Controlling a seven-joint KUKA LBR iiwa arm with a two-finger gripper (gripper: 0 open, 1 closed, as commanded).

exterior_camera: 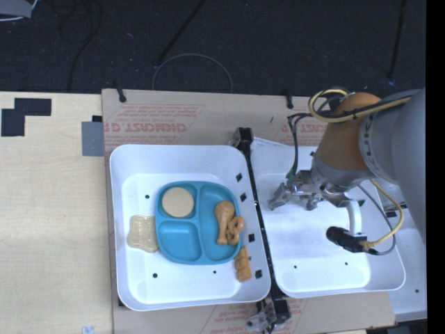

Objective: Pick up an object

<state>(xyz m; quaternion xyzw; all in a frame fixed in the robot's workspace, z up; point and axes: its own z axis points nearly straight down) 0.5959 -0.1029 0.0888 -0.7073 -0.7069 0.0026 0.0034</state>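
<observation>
Object candidates all lie in the left bin point(118, 186), which stands on the counter point(49, 207) beside the right bin point(389, 280). Nearest that bin's left wall, a pale beige flat piece point(142, 233) rests on the floor, touching the left edge of a blue divided tray point(184, 242). The tray looks like rigid moulded plastic with three compartments. Its upper left compartment holds a round tan disc point(176, 202); its right compartment holds a knobbly tan twisted piece point(228, 223). A small orange-brown lump point(243, 264) lies just off the tray's lower right corner, near the bin's right wall.

These items appear light, toy-like and fairly stiff. The twisted piece offers the best grip across its narrow middle; the flat pieces would likely need an edge pinch.

The jaws point(295, 195) sit over the right bin's upper left area, well apart from every item. They appear spread, with nothing between them.
</observation>
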